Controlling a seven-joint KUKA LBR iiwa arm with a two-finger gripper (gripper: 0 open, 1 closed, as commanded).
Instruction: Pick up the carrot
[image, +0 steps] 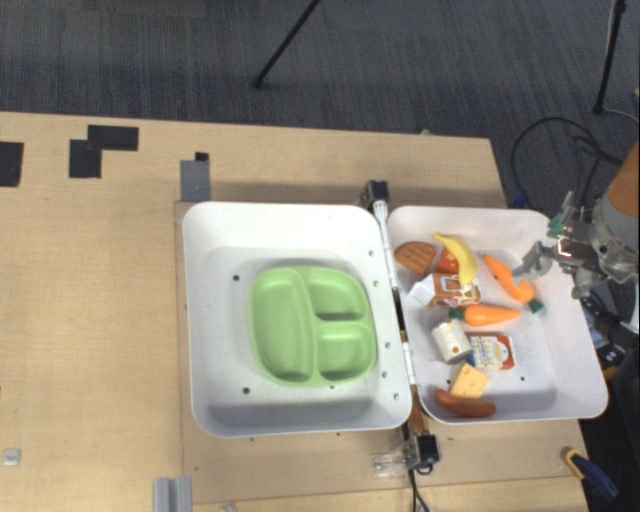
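The pincer (548, 252) sits at the right edge of the frame, over the upper right part of the right bin (560, 395). Its metal fingers reach leftward from the grey wrist, and nothing can be seen between them; how wide they stand is too small and blurred here to tell.

Just to the left of the pincer and a little below it lies a carrot (509, 279), orange with a small green end at its lower right, near the bin's right wall. Its long axis runs on a slant from upper left to lower right. A second carrot (491, 315) lies further down and to the left, toward the middle of the bin, with its long axis nearly level across the frame and its thin tip pointing right. The upper one is plainly the nearer of the two, so the likely move is a short shift left and down, with the fingers turned to close across the slanted body rather than along it.

Around them the bin is crowded: a banana (452, 249) and a brown bread-like piece (415, 258) at the upper left, a small carton (458, 291) between banana and lower carrot, a white can (451, 341), a flat packet (492, 352), a cheese wedge (469, 381) and a sausage (465, 405) toward the lower edge.

The left bin (215, 300) holds a green divided plate (313, 324), well apart from the carrots. Both bins rest on the tan bench (90, 330).
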